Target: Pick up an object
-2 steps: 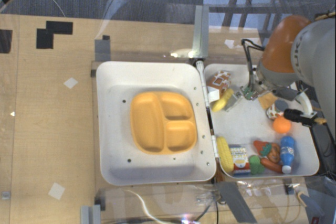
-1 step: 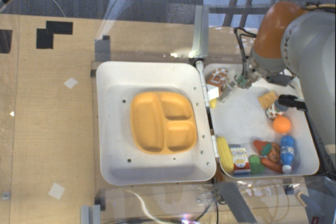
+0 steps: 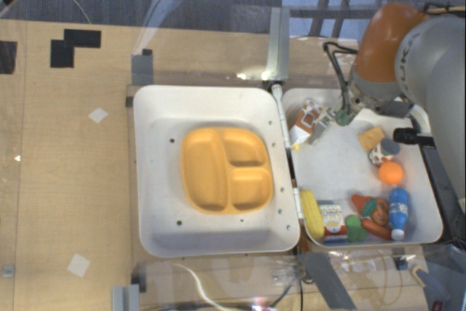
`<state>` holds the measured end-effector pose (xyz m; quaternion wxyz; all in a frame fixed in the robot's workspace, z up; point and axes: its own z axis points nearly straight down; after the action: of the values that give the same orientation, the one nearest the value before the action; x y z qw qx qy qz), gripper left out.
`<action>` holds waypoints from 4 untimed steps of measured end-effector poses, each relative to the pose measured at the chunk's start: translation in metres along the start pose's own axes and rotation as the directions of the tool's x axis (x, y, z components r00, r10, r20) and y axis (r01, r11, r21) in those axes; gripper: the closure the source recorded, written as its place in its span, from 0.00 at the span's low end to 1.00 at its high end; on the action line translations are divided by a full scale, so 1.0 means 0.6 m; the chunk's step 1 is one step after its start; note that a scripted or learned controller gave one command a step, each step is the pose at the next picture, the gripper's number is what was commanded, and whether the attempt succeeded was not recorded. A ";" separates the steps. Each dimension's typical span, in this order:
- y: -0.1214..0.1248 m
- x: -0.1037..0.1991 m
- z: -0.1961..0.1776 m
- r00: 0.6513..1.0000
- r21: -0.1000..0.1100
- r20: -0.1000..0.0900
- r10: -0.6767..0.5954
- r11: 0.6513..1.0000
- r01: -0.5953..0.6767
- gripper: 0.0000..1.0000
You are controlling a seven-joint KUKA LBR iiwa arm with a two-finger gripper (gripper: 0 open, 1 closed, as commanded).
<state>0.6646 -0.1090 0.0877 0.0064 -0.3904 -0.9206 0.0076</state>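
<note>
Arm over the right bin, gripper low at its far edge.

The gripper (image 3: pixel 336 115) sits just beside a small carton (image 3: pixel 306 123) lying near the right bin's (image 3: pixel 331 156) far-left corner; whether it is wide or narrow cannot be told. An orange ball (image 3: pixel 392 172) lies toward the bin's right edge, a blue bottle (image 3: pixel 397 213) in the near-right corner, and a corn cob (image 3: pixel 312 214) along the left edge. The left bin (image 3: pixel 156 178) holds a yellow divided tray (image 3: pixel 226 170) at its centre.

Wooden bench (image 3: pixel 65 178), two white bins side by side.
Right bin (image 3: pixel 429 226) directly under gripper (image 3: pixel 342 115); left bin (image 3: pixel 156 178) well off to gripper's left. Black tape marks (image 3: pixel 73 46) at bench's far-left corner, farthest from gripper.
</note>
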 end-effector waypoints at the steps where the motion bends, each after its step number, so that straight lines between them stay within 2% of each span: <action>1: -0.018 0.060 0.000 0.996 -0.026 0.011 0.089 0.996 -0.089 0.00; 2: -0.080 -0.023 0.002 0.966 -0.026 0.007 0.258 0.966 -0.257 0.00; 3: -0.107 -0.071 -0.057 0.956 -0.029 0.008 0.295 0.955 -0.294 0.00; 4: -0.133 -0.004 -0.016 0.868 -0.023 -0.003 0.497 0.867 -0.497 0.00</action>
<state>0.6091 -0.1658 0.0990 -0.0017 -0.6140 -0.7893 -0.0012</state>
